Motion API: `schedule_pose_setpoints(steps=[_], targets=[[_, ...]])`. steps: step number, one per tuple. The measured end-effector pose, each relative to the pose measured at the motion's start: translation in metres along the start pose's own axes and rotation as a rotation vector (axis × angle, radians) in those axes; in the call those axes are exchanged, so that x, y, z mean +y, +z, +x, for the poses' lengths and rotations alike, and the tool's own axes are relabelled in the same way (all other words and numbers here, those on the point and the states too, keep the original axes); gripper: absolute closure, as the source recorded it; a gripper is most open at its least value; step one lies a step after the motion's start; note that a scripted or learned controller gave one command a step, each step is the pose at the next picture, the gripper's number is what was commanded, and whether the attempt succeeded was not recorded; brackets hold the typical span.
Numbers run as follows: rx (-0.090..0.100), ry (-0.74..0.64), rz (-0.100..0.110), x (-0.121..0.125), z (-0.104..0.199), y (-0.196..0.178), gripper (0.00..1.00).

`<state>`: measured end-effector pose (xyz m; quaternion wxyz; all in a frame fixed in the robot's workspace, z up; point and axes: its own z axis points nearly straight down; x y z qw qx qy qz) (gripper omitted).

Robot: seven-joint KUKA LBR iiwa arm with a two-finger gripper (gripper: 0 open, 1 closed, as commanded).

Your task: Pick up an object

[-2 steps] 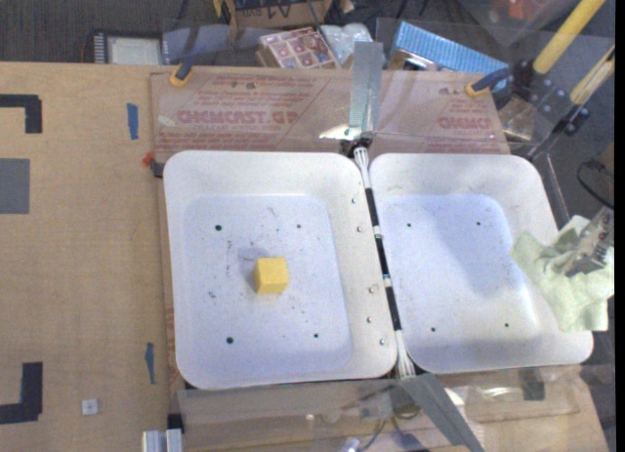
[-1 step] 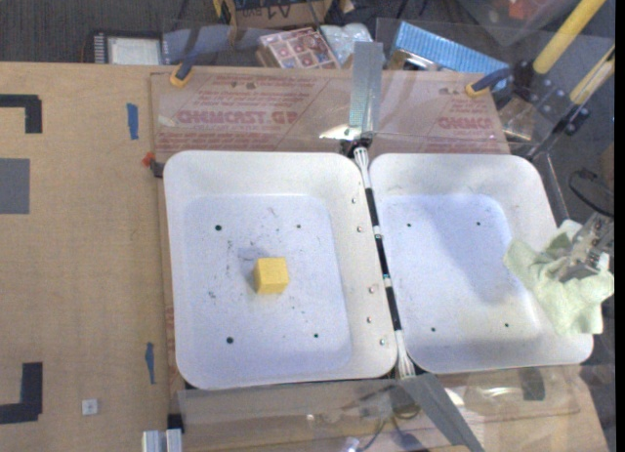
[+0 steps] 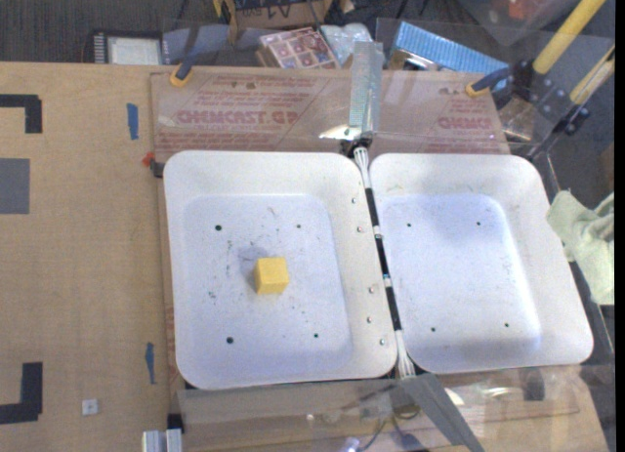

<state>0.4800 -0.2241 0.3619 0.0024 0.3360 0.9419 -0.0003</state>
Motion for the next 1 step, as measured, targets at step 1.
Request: schedule_pose_setpoints(steps=[1], targets=[[0.001, -0.072, 0.000, 0.0002, 0.0011, 0.1434, 1.00]])
